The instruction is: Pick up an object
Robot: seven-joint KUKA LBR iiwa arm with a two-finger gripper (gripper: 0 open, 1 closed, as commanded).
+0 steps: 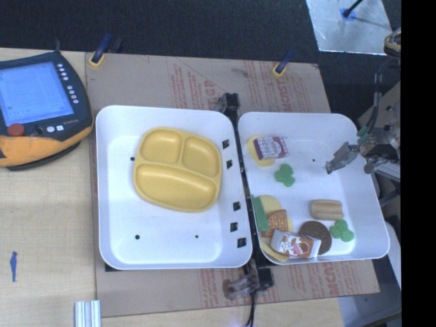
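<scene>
Over the right bin (361,131), your gripper (338,159) hangs by the right wall with nothing between its fingers.

You see the fingers spread a little, pointing down and left over bare white floor, apart from every object. In that bin, a small packet (270,146) lies on a yellow piece near the top left, with a green broccoli (285,175) just below it. A tan bun (326,209) sits lower, right of centre, with a second green piece (342,231) beside a brown cookie (316,235). Along the lower left you find a waffle (277,220), a green strip, and a carton (295,244) crowded together and touching. In the left bin (109,182) a yellow divided plate (178,169) rests alone. A tablet (37,97) lies on the bench at far left.
</scene>
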